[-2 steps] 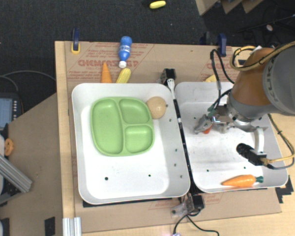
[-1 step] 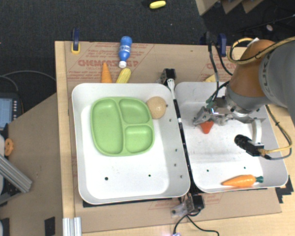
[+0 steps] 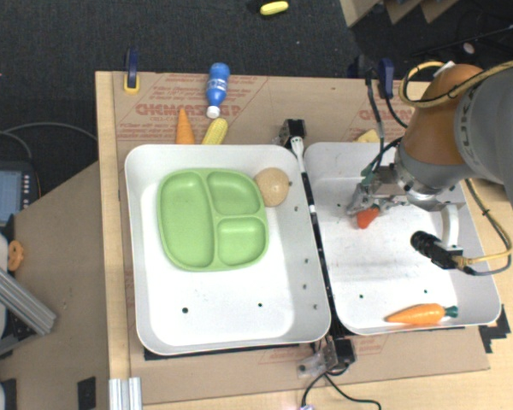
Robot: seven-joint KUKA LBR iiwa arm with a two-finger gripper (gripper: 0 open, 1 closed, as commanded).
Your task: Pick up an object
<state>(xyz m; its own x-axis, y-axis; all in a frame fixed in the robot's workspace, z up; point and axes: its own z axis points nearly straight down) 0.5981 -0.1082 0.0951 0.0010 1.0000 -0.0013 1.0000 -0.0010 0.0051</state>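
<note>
Red and small, the object [image 3: 367,219] lies in the right bin [image 3: 359,306] just under the claw [image 3: 372,202], whose opening I cannot tell, so it should drop straight down and close squarely before lifting.

The robot arm [image 3: 487,118] is big, round and grey. It has a wide orange band [image 3: 432,122] at about two o'clock. Below the band sits a shiny silver wrist [image 3: 423,182]. A thin yellow cable [image 3: 419,79] loops over the orange part. Small metal gripper [image 3: 372,199] parts stick out, with a bit of green.
</note>
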